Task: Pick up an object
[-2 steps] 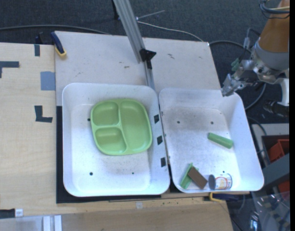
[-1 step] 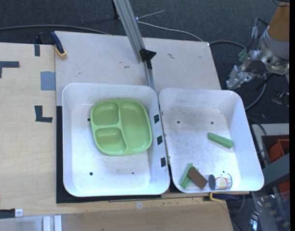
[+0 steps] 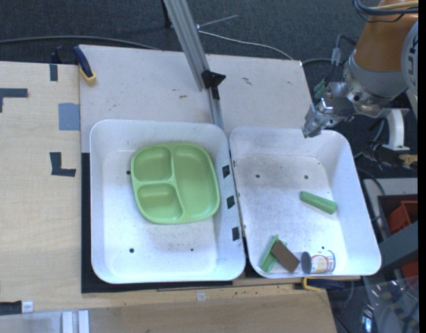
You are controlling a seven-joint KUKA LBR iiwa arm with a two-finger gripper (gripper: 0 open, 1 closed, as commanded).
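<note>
Gripper [image 3: 314, 126] – finger state unclear – hovers over the right bin's [image 3: 352, 161] far rim; green stick [image 3: 318, 202] lies well below it – a descent risks striking rim.

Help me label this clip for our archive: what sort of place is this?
Most likely a robotics lab bench set up for picking trials. A robot arm reaches in over two white bins, loose cables run across the dark floor, and tape marks sit on the wooden bench top.
</note>
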